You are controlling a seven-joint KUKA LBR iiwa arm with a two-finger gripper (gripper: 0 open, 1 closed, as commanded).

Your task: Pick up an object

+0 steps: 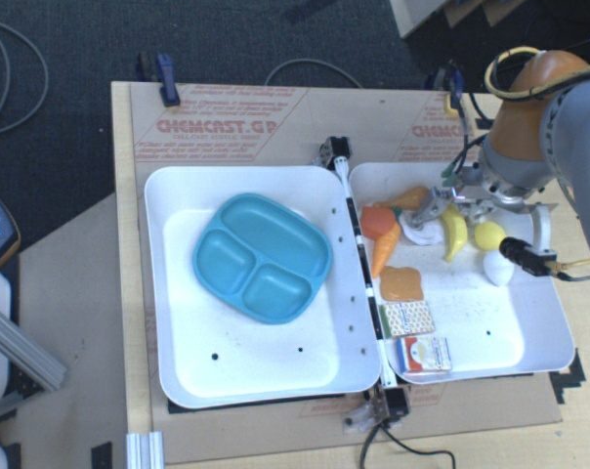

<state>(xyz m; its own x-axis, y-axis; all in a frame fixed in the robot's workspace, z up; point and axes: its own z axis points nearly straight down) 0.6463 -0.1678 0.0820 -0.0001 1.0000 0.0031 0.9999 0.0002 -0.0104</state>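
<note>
Gripper (449, 206) low in the right bin (529, 345), near its far edge, directly over the top of a yellow banana (455, 234). Fingers hard to read from above; open or closed, cannot tell. Just right of the banana, a lemon (488, 235) and a white egg (497, 268). To the left, a carrot (384, 248) and a tomato (378, 222). In the left bin (178, 360), a blue divided plate (263, 256).

R bin (529, 345) front-right free; toys (412, 272) crowd left.
</note>
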